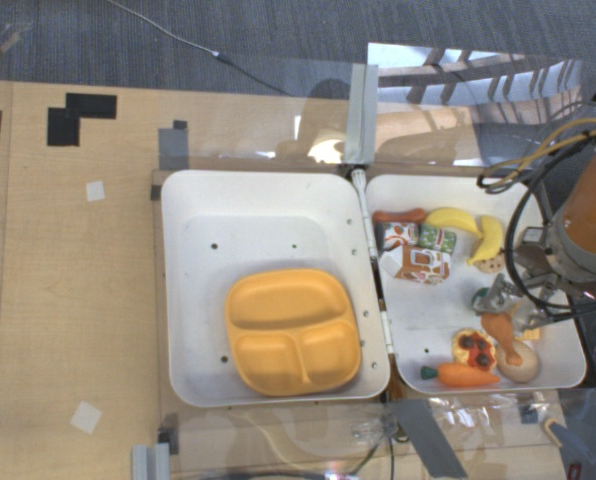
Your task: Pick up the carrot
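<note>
1. Reaching in from 3 o'clock, the grey arm [588, 218] with its orange band hangs over the right bin [570, 373], cables looping above it.
2. Its gripper [500, 300] sits low in the middle of that bin — whether it is wide, narrow or closed on something, I cannot tell; the metal parts blur together there.
3. The carrot [467, 376] lies on its side near the bin's 6 o'clock wall, green top pointing toward 9 o'clock. It is at roughly 7 o'clock from the gripper and apart from it.
4. Just above the carrot lies a pizza slice [475, 348]; at the carrot's 3 o'clock end lies a drumstick [508, 345] — its pale round end sits near the bin's rim.
5. Toward 12 o'clock in the same bin are a banana [470, 230], a sausage [399, 216] and a small printed carton [416, 252].
6. At 9 o'clock stands the left bin [193, 218], bearing a yellow divided plate [291, 330] in its lower half.
</note>
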